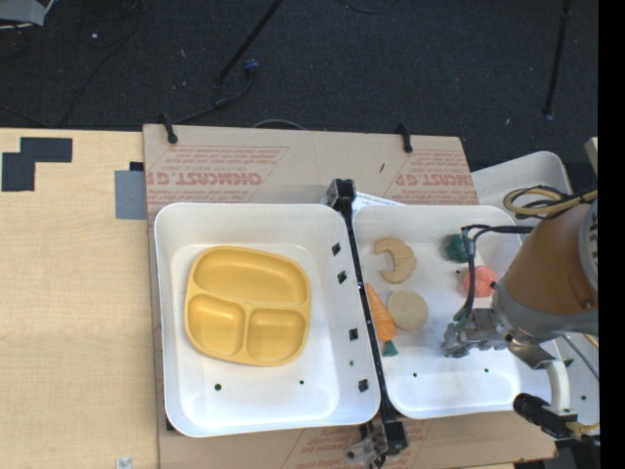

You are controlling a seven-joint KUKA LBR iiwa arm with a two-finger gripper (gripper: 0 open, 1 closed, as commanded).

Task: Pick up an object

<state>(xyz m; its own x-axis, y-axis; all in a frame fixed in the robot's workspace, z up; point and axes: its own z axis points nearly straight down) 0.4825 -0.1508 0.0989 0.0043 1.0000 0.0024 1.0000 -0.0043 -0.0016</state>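
Pale wooden counter [68,291] under a brown printed cardboard sheet [293,169], dark carpeted floor [322,47] with black cables beyond. Two shallow white plastic bins: left bin [244,221] holding a yellow divided plastic tray [249,304]; right bin [439,394] holding a tan crescent piece [396,260], tan round disc [407,310], orange carrot-shaped toy [379,313], green item [455,248], pink item [479,282]. End effector [467,340] low in right bin, beside the disc; grip state impossible to tell.

Bench [68,291] — cardboard [293,169], apparently, under bins [171,360].
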